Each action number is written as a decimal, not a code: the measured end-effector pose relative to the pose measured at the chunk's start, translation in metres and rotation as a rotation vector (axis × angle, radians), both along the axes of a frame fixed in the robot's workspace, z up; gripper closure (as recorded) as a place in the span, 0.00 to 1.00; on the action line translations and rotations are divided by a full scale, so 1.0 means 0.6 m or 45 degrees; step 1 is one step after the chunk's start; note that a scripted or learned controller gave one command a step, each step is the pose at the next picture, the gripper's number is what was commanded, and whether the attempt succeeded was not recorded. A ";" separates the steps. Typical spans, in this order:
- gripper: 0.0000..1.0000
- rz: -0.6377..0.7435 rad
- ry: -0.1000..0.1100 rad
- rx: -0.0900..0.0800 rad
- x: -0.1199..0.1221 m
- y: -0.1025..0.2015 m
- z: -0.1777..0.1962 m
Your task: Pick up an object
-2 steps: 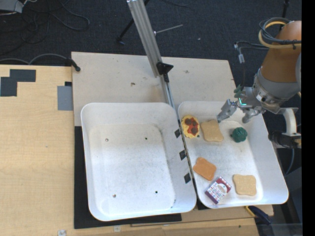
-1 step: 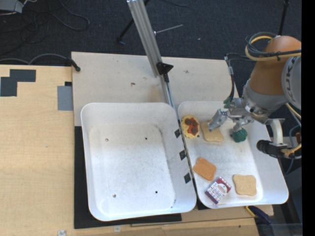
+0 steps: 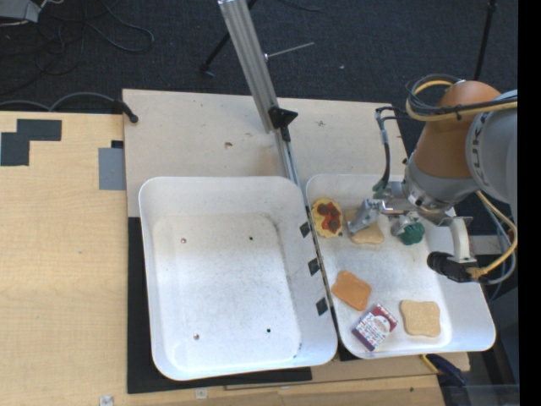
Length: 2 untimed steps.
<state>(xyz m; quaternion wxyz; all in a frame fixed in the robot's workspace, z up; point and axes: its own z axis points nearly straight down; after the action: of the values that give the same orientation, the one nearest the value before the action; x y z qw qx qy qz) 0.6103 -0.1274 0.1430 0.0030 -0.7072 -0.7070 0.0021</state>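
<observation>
Hand (image 3: 365, 220): low in the right bin (image 3: 473, 332), near its upper rim, reaching in from 3 o'clock; metal fingers angled toward 8 o'clock. Whether they are spread or pressed together cannot be told at this size.
Nearest object: pale tan piece (image 3: 368, 237), touching or just under the fingertips at 6 o'clock of the hand. No object is seen between the fingers.
Long axis of tan piece: judged roughly 3-to-9 o'clock, short and blocky.
Other candidates: yellow-and-red piece (image 3: 326, 216) just beside at 9 o'clock; green piece (image 3: 412, 233) at 3 o'clock; orange piece (image 3: 352, 290), red packet (image 3: 374, 326) and toast-like slice (image 3: 420, 318) well apart toward 6 o'clock.
Left bin (image 3: 169, 218): on the desk (image 3: 194, 134), at 9 o'clock.
Judgement: the coming move is a short descent and closure on the tan piece.
</observation>
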 end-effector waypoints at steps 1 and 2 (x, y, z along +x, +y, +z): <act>0.00 -0.001 -0.011 -0.006 0.002 0.000 -0.082; 1.00 -0.007 -0.015 -0.004 0.004 -0.003 -0.060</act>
<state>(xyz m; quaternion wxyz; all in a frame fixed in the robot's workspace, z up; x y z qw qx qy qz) 0.6126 -0.1289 0.1072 -0.0024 -0.7093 -0.7049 -0.0011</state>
